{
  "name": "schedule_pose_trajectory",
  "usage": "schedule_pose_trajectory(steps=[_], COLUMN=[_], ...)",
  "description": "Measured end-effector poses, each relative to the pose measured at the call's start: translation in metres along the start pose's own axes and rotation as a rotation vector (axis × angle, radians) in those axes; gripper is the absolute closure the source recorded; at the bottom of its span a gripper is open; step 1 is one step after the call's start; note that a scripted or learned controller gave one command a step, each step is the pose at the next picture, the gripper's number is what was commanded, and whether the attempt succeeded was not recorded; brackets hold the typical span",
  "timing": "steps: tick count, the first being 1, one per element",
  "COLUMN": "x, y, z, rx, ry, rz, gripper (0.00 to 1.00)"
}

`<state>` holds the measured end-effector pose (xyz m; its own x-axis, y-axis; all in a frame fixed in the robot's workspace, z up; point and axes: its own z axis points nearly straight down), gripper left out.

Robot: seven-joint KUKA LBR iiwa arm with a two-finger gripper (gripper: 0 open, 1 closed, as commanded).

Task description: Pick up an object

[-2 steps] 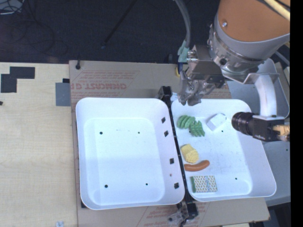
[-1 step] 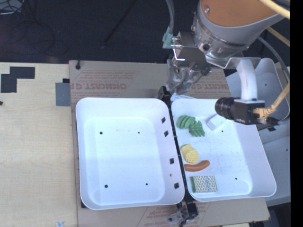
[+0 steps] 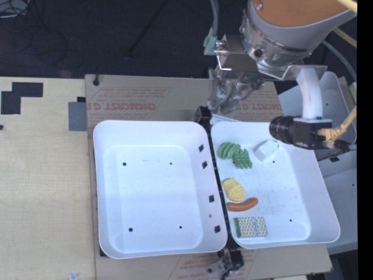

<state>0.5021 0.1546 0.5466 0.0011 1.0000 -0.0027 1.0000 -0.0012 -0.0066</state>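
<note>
Bench [image 3: 41, 185], pale wood-grain top, with a brown printed cardboard sheet [image 3: 145, 98] laid under two shallow white plastic bins with rounded corners, side by side and joined by black clips along their shared edge. Left bin [image 3: 111, 139]: smooth glossy floor marked by a few small dark dots. Right bin [image 3: 323, 214]: holds five small items, all lying in its left half. Green piece [image 3: 235, 154]: leafy, ribbed, bean-like, near the bin's far left corner. White block [image 3: 267, 150]: small, boxy, matte, just right of the green piece, apart from it. Yellow piece [image 3: 233, 188]: knobbly, like a stub of corn, below the green piece. Sausage [image 3: 242, 204]: orange-brown, smooth, slightly curved, lying just under the yellow piece. Flat packet [image 3: 251, 227]: rectangular, pale with a fine green speckled pattern, nearest the front wall. Arm [image 3: 291, 10]: grey metal with an orange band, entering from the upper right. Gripper [image 3: 228, 101]: shiny metal, hanging above the far rim of the right bin, over the cardboard, well clear of the items; whether its fingers are spread or together cannot be told from here.
</note>
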Motion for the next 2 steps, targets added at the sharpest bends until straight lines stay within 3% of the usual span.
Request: schedule_pose_trajectory(steps=[2], x=[-0.0015], y=[0.0012], z=[-0.0184], rx=[0.008], ry=[-0.002], rz=[0.003], gripper=[1.00])
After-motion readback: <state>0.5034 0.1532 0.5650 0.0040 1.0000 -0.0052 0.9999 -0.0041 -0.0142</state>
